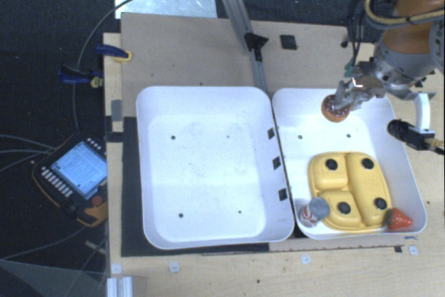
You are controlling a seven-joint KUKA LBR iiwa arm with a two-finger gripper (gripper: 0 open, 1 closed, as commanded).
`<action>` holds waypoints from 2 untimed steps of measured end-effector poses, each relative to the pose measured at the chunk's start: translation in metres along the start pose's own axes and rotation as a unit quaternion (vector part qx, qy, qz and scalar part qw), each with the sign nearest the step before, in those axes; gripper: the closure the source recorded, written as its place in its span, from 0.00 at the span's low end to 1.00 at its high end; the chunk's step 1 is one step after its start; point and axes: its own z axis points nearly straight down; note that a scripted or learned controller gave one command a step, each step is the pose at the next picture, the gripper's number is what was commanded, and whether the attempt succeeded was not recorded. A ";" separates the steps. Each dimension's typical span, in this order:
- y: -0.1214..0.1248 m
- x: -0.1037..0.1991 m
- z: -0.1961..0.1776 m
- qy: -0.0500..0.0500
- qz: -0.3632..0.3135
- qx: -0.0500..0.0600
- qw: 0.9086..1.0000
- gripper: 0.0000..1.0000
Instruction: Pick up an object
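Two shallow white plastic bins side by side on a tan bench. Left bin (201,170) bare, just a few small dark holes in its floor. Right bin (299,129) carrying all the clutter.

Grey two-finger gripper (345,99) reaching in from the right, down over the far edge of the right bin, right on top of a small round brownish-orange object (334,111). Looks like the pick target, sitting close against the far wall with clear floor on its near side. Probably why the arm comes at it steeply from above rather than from the side. Touching or just hovering: can't tell. Whether the grip is spread or closed: can't tell either, too blurry and small. So no claiming anything's held.

Rest of the stuff crowded into the near right corner:
- big yellow moulded plastic piece (348,190), rounded lobes, glossy, four dark round spots on top. Bulky and smooth, probably awkward for a narrow two-finger grip.
- small grey disc-like thing (318,207) tucked against its near left edge, with something white and reddish just under it, hard to make out.
- small red lumpy object (398,220) wedged just beside the yellow piece in the corner.

Round one looks like the easy pick by comparison: small, alone, well apart from the pile. Main risk: rolling or skidding against the wall once squeezed.
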 end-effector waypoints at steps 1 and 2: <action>-0.008 0.053 -0.009 0.001 -0.003 0.001 1.000 1.00; -0.007 0.100 -0.008 0.001 -0.003 0.001 1.000 1.00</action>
